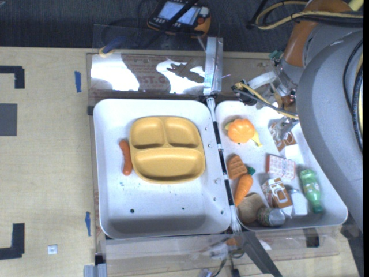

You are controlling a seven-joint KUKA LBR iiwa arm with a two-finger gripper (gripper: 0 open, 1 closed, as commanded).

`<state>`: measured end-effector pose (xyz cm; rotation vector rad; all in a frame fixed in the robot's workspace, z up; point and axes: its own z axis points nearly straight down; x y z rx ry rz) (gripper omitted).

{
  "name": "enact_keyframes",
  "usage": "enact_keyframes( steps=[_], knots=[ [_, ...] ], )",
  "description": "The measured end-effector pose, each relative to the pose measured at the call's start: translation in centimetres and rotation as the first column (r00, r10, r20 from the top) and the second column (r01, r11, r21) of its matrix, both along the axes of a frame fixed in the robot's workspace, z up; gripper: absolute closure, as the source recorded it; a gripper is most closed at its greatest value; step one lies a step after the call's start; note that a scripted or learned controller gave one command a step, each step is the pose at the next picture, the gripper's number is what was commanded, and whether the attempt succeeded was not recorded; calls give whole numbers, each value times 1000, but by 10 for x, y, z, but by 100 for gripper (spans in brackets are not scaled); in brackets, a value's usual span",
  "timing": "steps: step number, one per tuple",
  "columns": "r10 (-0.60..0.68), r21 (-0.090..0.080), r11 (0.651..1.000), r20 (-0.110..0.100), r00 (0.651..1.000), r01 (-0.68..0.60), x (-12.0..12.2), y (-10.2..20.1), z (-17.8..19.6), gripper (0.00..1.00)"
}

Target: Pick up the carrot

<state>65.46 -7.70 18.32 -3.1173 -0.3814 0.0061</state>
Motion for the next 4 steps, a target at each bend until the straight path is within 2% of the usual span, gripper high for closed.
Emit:
enact_keyframes(
  steps=[1,2,3,4],
  knots=[
    [298,2,954,4,954,-298,-42,-17,-82,0],
    [301,1,953,1,953,-301,-41,-17,-73,100],
    [-40,-1,999,2,999,40,-72,50,0,100],
    [223,3,975,-3,975,-223,-108,102,13,100]
  ],
)
